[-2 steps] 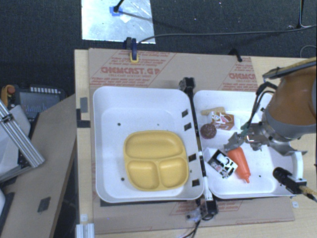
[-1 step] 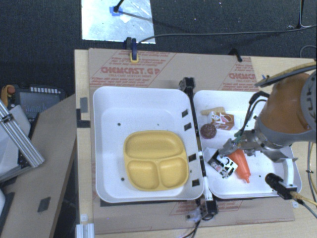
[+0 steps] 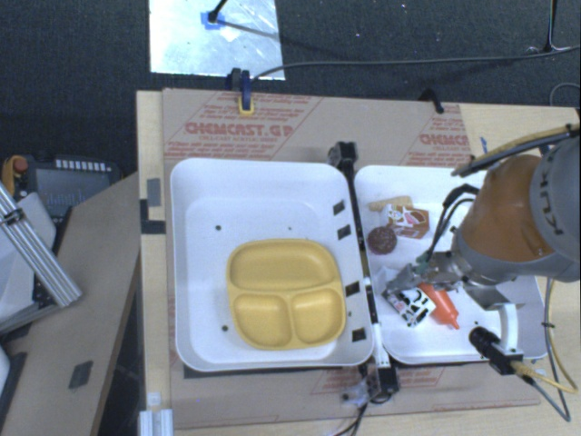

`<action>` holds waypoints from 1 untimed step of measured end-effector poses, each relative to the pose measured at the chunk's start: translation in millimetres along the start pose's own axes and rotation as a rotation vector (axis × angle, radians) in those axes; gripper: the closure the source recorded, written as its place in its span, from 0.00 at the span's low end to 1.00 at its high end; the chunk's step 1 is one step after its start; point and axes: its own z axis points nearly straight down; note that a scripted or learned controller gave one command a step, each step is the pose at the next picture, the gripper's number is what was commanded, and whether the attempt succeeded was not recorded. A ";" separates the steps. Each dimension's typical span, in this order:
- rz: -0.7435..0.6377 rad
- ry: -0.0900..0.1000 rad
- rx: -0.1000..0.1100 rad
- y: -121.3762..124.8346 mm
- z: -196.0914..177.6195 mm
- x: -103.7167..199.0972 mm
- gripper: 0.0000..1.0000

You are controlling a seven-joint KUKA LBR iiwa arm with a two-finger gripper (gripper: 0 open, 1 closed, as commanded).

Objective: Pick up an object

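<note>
Cardboard sheeting point(image 3: 300, 121) printed in red covered the bench; dark carpet lay at twelve o'clock. Left bin point(image 3: 195, 243) held a yellow divided tray point(image 3: 284, 293), long axis nine-to-three. Right bin point(image 3: 399, 182) held a brown disc point(image 3: 381, 239), snack packet point(image 3: 406, 218), black-and-white item point(image 3: 410, 305) and orange carrot-shaped piece point(image 3: 444, 304), pointing five o'clock. Gripper point(image 3: 419, 278) hovered above these; jaw state undeterminable.

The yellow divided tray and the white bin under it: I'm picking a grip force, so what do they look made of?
The yellow three-compartment tray looks like moulded plastic, matte, with soft rounded edges. The left white bin looks like thin formed plastic, smooth with a slight sheen, though that is uncertain.
</note>
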 end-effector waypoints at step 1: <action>-0.001 -0.002 -0.010 3.5 -15.4 -0.6 1.00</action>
